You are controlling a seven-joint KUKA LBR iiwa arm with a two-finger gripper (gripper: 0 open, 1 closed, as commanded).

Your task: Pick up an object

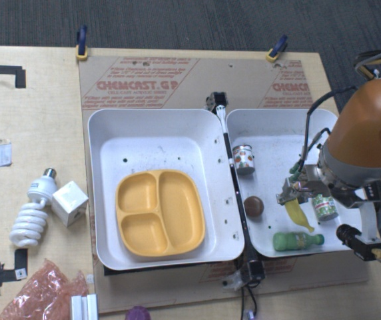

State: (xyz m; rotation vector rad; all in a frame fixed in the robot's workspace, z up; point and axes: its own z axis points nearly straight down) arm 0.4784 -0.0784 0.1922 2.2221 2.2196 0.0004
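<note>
Banana just below the gripper, arm low over right bin

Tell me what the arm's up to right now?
Gripper low in right bin, fingers unclear. Over banana; nothing seen held. Green bottle and small jar crowd close.

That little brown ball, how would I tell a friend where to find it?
Start at the right-hand white bin, the one the arm reaches into. Against its left wall, below the small can, sits the brown ball. It is the round, dark thing among the bin's yellow and green neighbours.
</note>
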